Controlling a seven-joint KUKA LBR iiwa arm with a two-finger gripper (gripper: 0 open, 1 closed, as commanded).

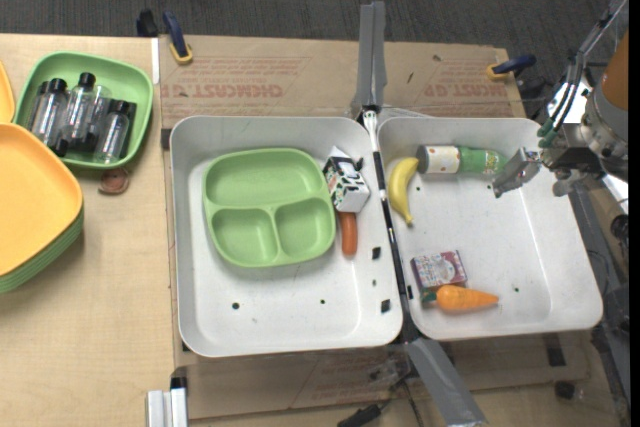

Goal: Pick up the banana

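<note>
Banana (401, 188) lying at left edge of right bin (520, 245), beside bottle (458, 159). End effector (535, 165) over bin's right side, well apart from banana, holding nothing (finger spread: cannot tell). Task barely begun: reach, grasp, lift all left.

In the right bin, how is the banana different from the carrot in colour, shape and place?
The banana is yellow and curved; the carrot is orange and nearly straight, tapering to a point. The banana lies near the bin's left wall, running roughly front to back, while the carrot lies crosswise near the front, beside a small pink packet. Both rest flat on the floor of the right bin.
</note>
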